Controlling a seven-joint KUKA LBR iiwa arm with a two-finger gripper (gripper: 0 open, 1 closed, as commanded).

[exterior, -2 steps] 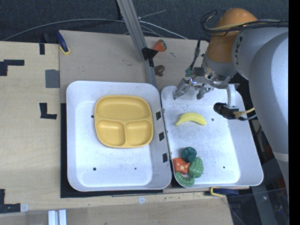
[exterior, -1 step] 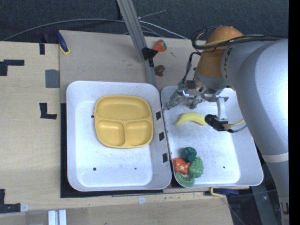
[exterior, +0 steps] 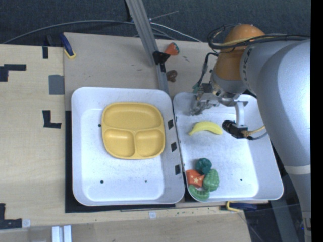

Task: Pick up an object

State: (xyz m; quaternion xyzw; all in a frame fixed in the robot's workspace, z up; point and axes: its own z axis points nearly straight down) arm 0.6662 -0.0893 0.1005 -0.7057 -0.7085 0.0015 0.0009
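Note:
A yellow banana (exterior: 205, 129) lies in the upper middle of the right bin (exterior: 252, 170). My gripper (exterior: 200, 106) hangs over that bin's far left corner, just above and slightly left of the banana. It is open with nothing between its fingers. At the bin's near left corner sits a small cluster: a dark teal piece (exterior: 204, 164), a green piece (exterior: 211, 180) and an orange-red piece (exterior: 194, 178), touching one another.
A yellow three-part plate (exterior: 133, 130) rests in the far half of the left bin (exterior: 86, 185). A grey pole (exterior: 144, 24) rises behind the bins, with a black clamp and small orange object (exterior: 172, 48) near it. The arm's bulk covers the right bin's right edge.

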